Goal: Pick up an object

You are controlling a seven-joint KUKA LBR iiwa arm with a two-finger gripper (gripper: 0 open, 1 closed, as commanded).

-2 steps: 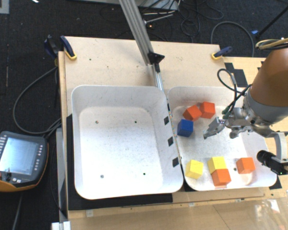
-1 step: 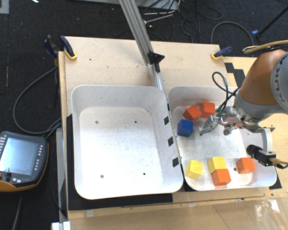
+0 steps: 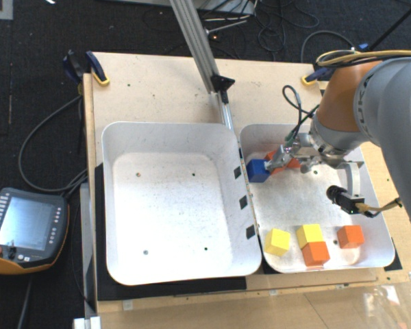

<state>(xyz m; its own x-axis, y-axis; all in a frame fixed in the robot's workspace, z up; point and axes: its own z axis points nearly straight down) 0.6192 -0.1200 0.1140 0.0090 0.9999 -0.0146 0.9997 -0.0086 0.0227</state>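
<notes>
Right now the arm [image 3: 370, 101] reaches in from the right and hangs low over the far-left part of the right bin [image 3: 370, 256]. The gripper [image 3: 282, 157] sits just beside a blue block [image 3: 257, 171], which lies against that bin's left wall, near the far corner. A small orange-red thing [image 3: 292, 163] shows right at the gripper, partly hidden; what it is can't be made out. Whether the claw is released or clenched cannot be told, since wrist and cables hide that part.

Key relation: the blue block lies to the left of the gripper and slightly nearer, touching or almost touching it. The block looks roughly cubic, so no clear long axis.

Other candidates sit well apart along the near edge of the right bin: a yellow block [image 3: 279, 241], a second yellow block [image 3: 309, 234] touching an orange block [image 3: 316, 252], and another orange block [image 3: 350, 236]. The left bin [image 3: 116, 149] holds no blocks.

Judgement: a grasp try on the blue block is likely; the bin wall close behind it could crowd the closing.
</notes>
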